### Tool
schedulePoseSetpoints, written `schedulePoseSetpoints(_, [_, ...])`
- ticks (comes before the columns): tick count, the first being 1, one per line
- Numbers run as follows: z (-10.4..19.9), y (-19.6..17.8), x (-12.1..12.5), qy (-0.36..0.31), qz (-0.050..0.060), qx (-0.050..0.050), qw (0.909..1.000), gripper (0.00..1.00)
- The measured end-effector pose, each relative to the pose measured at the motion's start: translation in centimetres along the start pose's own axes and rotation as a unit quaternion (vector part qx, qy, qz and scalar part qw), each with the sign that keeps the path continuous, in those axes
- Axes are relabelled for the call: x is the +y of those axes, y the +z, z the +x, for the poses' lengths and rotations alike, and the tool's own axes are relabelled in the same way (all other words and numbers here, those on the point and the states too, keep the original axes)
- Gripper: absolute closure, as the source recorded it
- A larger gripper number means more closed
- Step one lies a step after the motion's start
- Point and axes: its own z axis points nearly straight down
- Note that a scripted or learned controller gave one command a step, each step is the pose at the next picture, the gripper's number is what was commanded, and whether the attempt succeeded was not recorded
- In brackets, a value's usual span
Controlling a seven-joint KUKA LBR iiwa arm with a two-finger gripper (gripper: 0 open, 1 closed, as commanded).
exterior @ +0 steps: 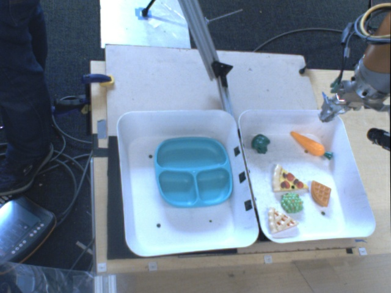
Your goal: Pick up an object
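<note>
Tool (328,112) over right bin's (357,182) far rim, grip state unclear. Nearest: toy carrot (308,144), likely light, rigid, smooth plastic; grasp across thick orange middle.

Two shallow white bins sit side by side on the table (183,72). The left bin (137,224) holds a blue divided plate (193,171) near its middle. The right bin (354,206) holds a dark green broccoli piece (261,143), an orange carrot (309,144), a pizza slice (287,180), a waffle piece (321,193), a light green bumpy piece (292,202) and a second wedge slice (281,220), all lying apart. The tool (328,112) hangs over the right bin's far right corner, above the rim and clear of the carrot.
</note>
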Motion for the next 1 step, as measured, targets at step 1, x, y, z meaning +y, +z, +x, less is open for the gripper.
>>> schedulePoseSetpoints(1, [0.03, -6.60, 0.57, -0.002, -0.001, 0.000, 1.0000, 1.00])
